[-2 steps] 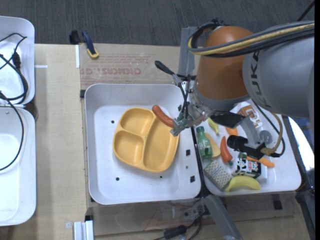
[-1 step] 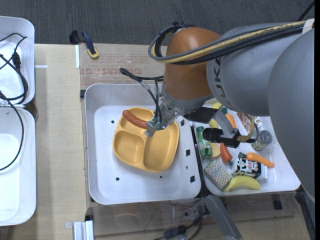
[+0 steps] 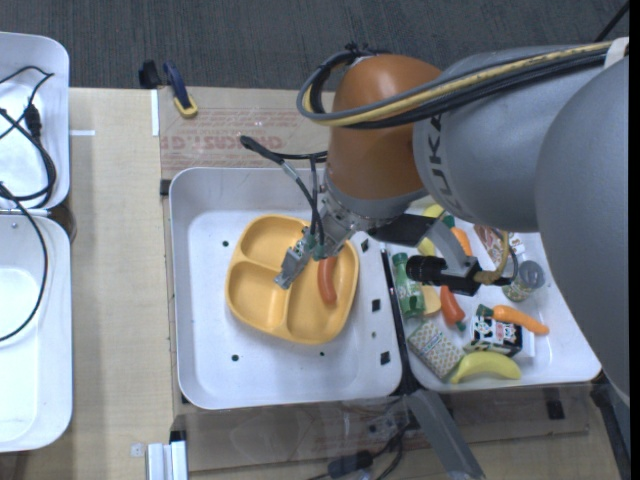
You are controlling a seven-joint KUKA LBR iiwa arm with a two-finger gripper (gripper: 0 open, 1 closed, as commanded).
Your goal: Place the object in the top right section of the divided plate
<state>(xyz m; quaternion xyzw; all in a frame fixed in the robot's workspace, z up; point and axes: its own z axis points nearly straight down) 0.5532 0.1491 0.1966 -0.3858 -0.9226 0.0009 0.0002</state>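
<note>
A yellow divided plate (image 3: 262, 303) lies in the left white bin (image 3: 200, 298), near its middle. A red sausage-shaped object (image 3: 327, 281) lies in the plate's right-hand section, close to the rim. My gripper (image 3: 300, 258) hangs over the plate's centre, above the dividers and just left of the red object. The red object rests beside the gripper, not in it. The orange wrist band (image 3: 380, 128) and grey arm cover the bin's upper right corner.
The right bin (image 3: 560, 368) holds several toy foods: a banana (image 3: 484, 368), a carrot (image 3: 520, 319), a green bottle (image 3: 406, 280), a cow-print carton (image 3: 496, 334). A blue and yellow clamp (image 3: 178, 88) lies on the cardboard behind. Cables (image 3: 30, 158) lie at far left.
</note>
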